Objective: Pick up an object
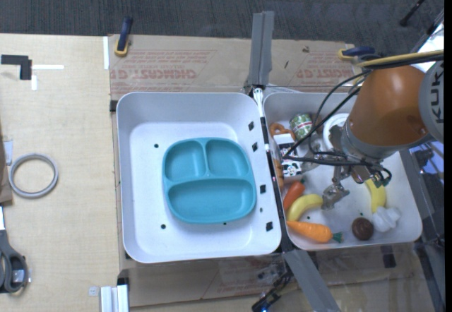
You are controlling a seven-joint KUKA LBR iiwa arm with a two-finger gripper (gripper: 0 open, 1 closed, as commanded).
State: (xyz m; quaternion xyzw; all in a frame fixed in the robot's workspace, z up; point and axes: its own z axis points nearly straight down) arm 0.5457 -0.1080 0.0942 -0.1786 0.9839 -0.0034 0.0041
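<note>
The right bin (406,233) holds several small toys. An orange carrot (308,231) lies at its front left, with a yellow banana (304,206) just behind it and a red pepper (292,193) further back. A brown ball (362,228), a white lump (386,218) and a second yellow piece (378,195) sit at the front right. A green can (302,125) lies at the back left. My gripper (337,195) hangs low over the bin's middle, just right of the banana, under the orange wrist band (388,109). Nothing shows in its grasp.
The left bin (134,198) carries a teal divided plate (209,180). A divider wall (268,162) runs between the bins. On the bench at left lie a grey tape roll (30,175) and scissors (10,270). Black cables (318,157) trail from the wrist.
</note>
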